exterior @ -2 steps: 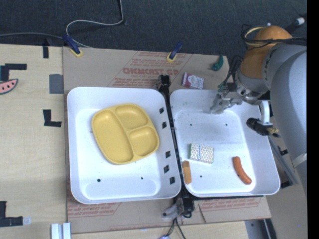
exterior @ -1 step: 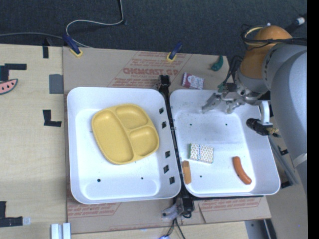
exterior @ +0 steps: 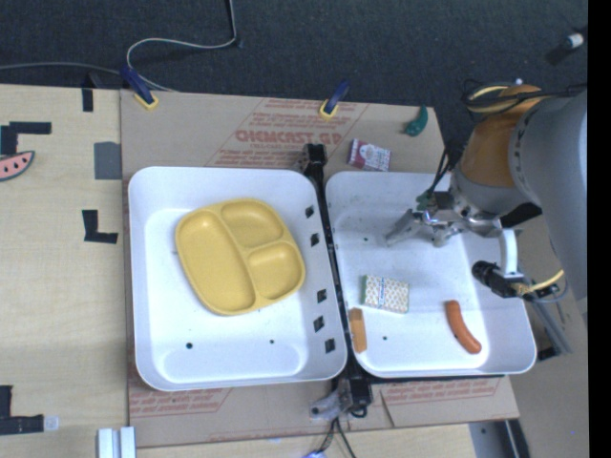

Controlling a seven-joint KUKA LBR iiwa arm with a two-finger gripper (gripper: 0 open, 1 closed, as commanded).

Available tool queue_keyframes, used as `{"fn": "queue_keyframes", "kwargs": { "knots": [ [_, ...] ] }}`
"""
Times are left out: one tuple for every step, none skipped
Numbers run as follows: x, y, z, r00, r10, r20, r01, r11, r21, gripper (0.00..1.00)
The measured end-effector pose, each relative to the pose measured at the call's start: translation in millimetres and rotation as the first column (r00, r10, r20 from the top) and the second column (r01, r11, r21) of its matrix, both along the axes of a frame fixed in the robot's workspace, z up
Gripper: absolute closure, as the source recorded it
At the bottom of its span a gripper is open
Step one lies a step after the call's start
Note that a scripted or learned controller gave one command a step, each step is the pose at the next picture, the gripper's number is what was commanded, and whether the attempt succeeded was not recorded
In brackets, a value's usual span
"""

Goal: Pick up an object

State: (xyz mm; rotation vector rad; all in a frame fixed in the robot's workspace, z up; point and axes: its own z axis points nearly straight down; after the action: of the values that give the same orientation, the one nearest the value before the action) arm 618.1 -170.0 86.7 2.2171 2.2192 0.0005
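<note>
Camera view: sausage (exterior: 463,327) below jaws (exterior: 406,227).

We were looking at a robotics lab: a grey arm (exterior: 554,160) reached over two white bins (exterior: 153,351) clamped on printed cardboard (exterior: 277,136), with black tape marks (exterior: 95,225) on the wooden bench (exterior: 57,332), loose cable (exterior: 181,46) trailing across dark carpet (exterior: 382,27)

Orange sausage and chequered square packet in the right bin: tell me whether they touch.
Apart. The camera view shows bare white bin floor between the orange sausage and the chequered square packet.
</note>
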Motion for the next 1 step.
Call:
{"fn": "queue_keyframes", "kwargs": {
  "knots": [
    [0.8, -0.1, 10.5, 1.0, 0.001, 0.003, -0.001, 1.0, -0.002, 1.0]
  ]
}}
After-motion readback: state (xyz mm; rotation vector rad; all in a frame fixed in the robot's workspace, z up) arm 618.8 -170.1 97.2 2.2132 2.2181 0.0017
